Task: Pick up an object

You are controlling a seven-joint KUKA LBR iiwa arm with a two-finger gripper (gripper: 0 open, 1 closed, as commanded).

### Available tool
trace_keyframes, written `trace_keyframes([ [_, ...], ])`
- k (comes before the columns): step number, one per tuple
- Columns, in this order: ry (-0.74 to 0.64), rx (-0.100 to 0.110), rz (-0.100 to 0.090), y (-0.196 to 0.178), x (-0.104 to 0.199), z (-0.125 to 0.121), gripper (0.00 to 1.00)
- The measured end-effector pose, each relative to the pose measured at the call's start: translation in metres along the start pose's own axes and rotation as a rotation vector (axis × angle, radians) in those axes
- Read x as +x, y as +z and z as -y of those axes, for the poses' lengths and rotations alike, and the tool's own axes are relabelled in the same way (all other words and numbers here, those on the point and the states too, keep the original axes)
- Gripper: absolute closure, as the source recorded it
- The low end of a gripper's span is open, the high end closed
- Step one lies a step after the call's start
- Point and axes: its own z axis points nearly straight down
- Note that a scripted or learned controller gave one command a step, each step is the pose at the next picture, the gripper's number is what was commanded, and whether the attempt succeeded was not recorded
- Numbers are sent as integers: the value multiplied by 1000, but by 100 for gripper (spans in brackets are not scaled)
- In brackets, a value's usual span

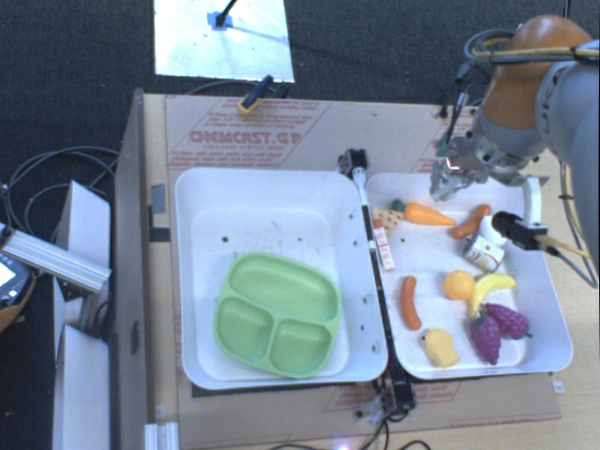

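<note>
In the camera view, two shallow white plastic bins are seen side by side on the bench. The left bin (202,251) bears a light green three-compartment plate (278,314). The right bin (548,345) holds the candidate objects: an orange toy carrot with a green top (427,216), a small orange sausage-shaped piece (471,221), a white and orange cup-like item (485,250), a round orange fruit (458,284), a yellow banana (490,291), a purple grape bunch (497,327), a red-orange sausage (410,303) and a yellow lumpy piece (441,348).

The grey two-finger gripper (447,184) is held over the far edge of the right bin, just above the carrot. How far it stands open cannot be told from this slant, and nothing is seen held in it.

The carrot is judged the likeliest target, being nearest. Several failures are judged possible from here. The carrot is slim and tapered, so it may be rolled aside or squeezed out if the descent is off-centre. The bin's far wall lies close by, so it may be struck. The small orange piece beside the carrot may be knocked instead.
</note>
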Motion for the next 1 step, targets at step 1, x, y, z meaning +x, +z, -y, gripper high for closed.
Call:
trace_keyframes([
  [1,0,0,0,0,0,0,0],
])
